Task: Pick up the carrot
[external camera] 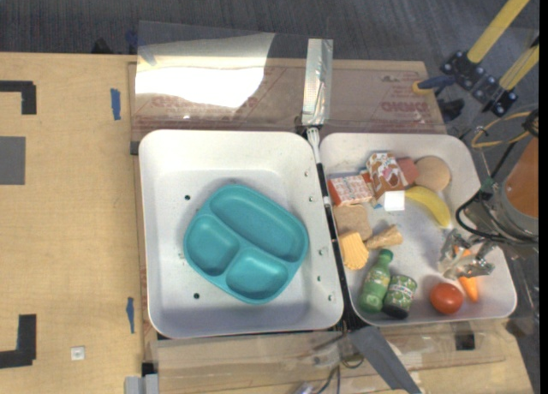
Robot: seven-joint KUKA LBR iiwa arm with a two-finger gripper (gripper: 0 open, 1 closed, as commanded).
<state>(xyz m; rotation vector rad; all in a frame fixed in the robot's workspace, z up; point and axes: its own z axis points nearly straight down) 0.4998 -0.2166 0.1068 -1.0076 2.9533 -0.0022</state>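
On wooden bench (60, 212), white bins (163, 161).

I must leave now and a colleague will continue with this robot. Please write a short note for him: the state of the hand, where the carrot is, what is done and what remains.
Hand: low in the right bin, at its right edge, directly over the carrot. Whether it is open or shut is not clear.
Carrot: lying in the right bin's lower right corner, just right of the tomato, partly covered by the hand.
Done: the hand has reached the carrot.
Left: confirm the grasp, then lift the carrot; it does not look raised yet.
The left bin holds a teal tray.
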